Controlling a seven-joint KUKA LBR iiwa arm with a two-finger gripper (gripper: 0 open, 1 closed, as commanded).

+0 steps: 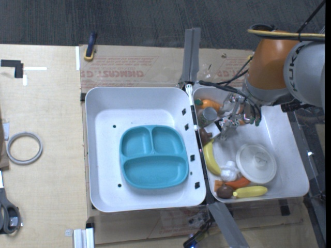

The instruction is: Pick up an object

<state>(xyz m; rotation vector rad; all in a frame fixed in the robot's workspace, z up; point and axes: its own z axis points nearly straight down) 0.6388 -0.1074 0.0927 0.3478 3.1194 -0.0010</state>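
Observation:
My gripper [229, 126] hangs low in the upper left part of the right bin [286, 154], under the orange-banded wrist [271, 61]. Just left of it sit a grey cup-like item [208, 115] and an orange piece [209, 103]. A dark brown item [206, 136] lies below them against the bin wall. Further down lie a yellow banana [209, 158], a round white lid [255, 162], a small white lump [228, 168], an orange carrot-like piece [238, 182], a brown item [224, 190] and a yellow oblong toy [250, 191]. Nothing visibly sits in the gripper.
The left bin [98, 138] holds a teal divided plate [153, 156]. A grey post [191, 56] rises between the bins at the back. On the bench to the left lie a roll of tape [23, 148] and scissors [9, 217]. Cables run near the wrist.

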